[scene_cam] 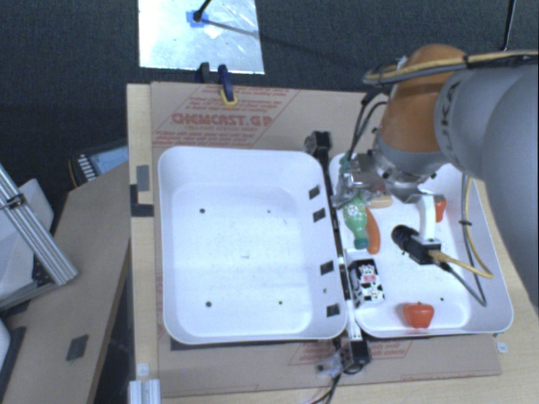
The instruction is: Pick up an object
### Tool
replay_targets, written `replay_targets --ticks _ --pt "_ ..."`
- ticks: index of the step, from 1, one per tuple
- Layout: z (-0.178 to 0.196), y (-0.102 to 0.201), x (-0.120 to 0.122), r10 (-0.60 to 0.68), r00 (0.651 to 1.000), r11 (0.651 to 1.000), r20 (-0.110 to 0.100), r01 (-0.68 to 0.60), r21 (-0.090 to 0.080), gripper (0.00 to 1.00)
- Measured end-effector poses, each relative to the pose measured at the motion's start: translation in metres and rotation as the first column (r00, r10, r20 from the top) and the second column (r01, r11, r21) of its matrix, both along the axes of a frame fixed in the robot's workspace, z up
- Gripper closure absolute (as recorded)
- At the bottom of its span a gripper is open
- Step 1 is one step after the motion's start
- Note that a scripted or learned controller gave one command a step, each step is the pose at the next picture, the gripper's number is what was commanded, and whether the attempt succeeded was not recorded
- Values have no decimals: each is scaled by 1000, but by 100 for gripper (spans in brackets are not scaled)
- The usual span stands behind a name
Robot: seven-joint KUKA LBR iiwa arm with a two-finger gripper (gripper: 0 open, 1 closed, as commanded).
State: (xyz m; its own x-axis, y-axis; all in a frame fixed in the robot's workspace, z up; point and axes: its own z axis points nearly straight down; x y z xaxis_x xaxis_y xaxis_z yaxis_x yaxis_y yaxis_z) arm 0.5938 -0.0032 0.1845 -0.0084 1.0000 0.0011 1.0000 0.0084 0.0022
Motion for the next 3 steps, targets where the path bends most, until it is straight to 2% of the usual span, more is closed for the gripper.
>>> replay_targets --ticks 1,2,3 --pt "0 -83 -13 -15 1000 1000 -1 15 -4 100" --pt "12 -21 -23 -1 1000 1000 -1 1 0 100" --pt "62 -11 -58 -4 1000 1000 -1 4 -1 100"
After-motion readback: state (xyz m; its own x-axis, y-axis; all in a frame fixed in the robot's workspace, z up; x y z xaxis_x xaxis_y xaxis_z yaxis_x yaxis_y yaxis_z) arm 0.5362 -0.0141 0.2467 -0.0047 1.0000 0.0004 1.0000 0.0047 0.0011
